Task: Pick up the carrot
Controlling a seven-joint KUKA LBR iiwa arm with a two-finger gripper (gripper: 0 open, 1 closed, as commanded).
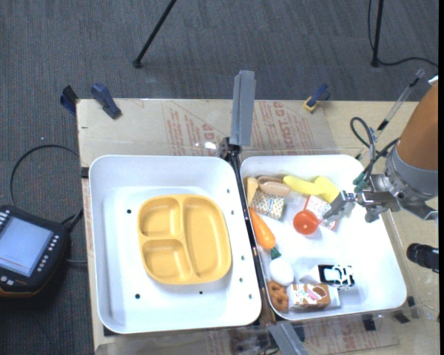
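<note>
Lying against the right bin's (391, 235) left wall, the one carrot (263, 230) sits well left of the gripper (339, 208) and slightly below it. Two bins stand here, the left (107, 198) bearing one yellow tray (184, 239). Whether the gripper is apart or together I cannot tell; it hovers beside a red ball (305, 222).
</note>
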